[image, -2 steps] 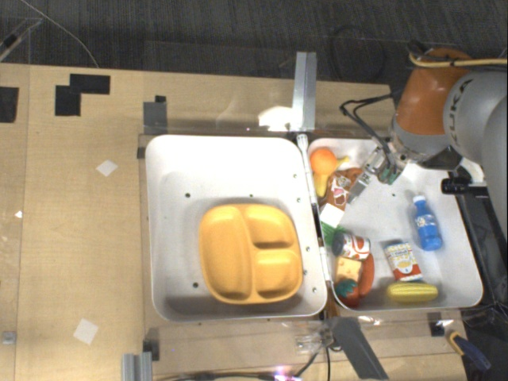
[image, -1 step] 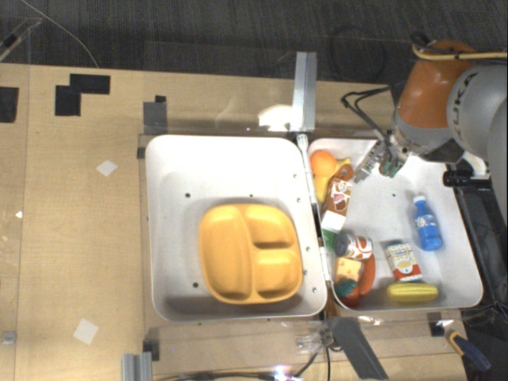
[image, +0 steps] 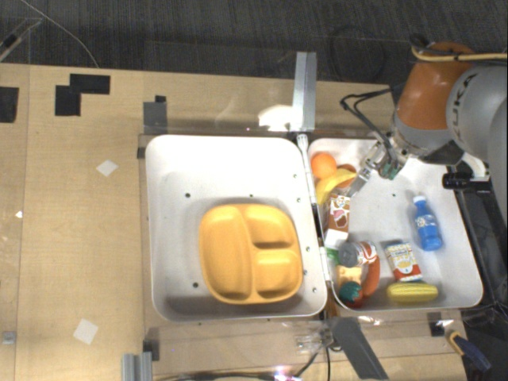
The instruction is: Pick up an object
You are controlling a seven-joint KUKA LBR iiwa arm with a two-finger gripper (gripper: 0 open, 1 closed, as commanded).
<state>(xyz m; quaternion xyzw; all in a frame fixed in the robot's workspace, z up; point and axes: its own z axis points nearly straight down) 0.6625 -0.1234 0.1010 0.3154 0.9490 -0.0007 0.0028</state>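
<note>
Just beneath the gripper (image: 359,182), lowered for a pick (its grip I cannot tell), lies the banana (image: 333,185), beside an orange (image: 322,164).

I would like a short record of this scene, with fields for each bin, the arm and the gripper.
left bin: holds a yellow divided tray
right bin: orange, banana, blue bottle, small carton, yellow corn-like item, other small items along its left wall
arm: reaches in from the right, over the right bin
gripper: at the banana, near the orange; finger state unclear
</note>
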